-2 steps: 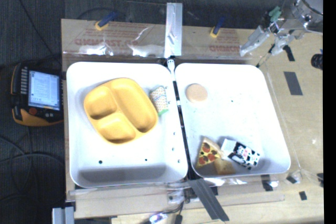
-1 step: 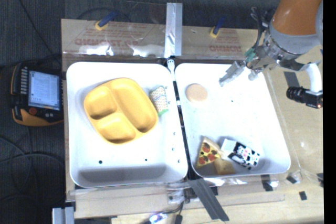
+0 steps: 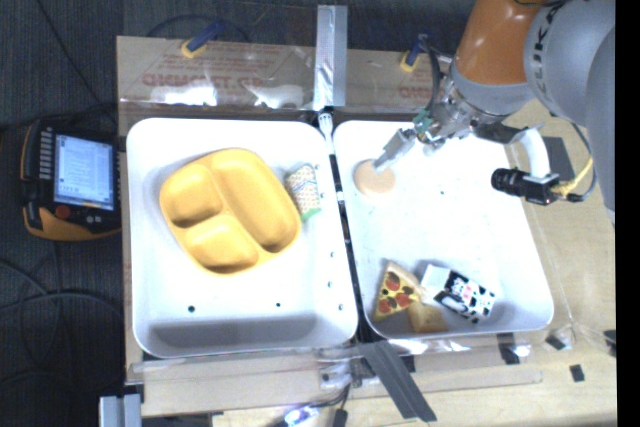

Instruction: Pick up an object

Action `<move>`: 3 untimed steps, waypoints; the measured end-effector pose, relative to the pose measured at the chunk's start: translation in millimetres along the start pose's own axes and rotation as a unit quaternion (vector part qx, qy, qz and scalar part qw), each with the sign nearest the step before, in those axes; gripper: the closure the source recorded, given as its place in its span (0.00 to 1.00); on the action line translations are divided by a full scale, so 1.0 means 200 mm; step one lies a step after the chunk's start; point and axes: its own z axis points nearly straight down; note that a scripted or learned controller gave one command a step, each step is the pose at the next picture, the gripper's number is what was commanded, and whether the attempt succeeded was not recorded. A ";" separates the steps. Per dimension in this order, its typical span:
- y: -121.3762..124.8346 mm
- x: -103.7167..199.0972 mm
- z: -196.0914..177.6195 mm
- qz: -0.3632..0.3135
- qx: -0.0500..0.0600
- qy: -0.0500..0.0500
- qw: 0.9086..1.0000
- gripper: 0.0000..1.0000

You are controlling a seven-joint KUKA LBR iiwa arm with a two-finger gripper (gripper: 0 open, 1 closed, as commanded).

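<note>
— Where's the claw (image 3: 388,153) against the target?

— Right over the pale round disc (image 3: 376,179), far-left corner of the right bin (image 3: 520,260). The disc sits just below and left of the tip. I cannot tell the claw's state.

— Shapes?

— The disc is flat and smooth, with no long axis. The pizza slice (image 3: 397,292) and black-and-white block (image 3: 468,296) lie well apart, at the near wall.

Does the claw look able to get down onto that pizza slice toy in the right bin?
Probably yes. The pizza slice lies face up near the right bin's front wall, with bare floor above it. A cow-patterned block sits close beside it, which could crowd the claw.
</note>
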 end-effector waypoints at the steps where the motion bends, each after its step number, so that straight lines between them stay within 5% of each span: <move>1: 0.04 -0.10 0.49 0.024 -0.001 0.000 1.000 0.00; 2: 0.03 -0.39 0.42 -0.090 -0.001 -0.002 0.996 0.00; 3: 0.06 -0.26 0.47 -0.150 -0.001 -0.008 0.989 0.00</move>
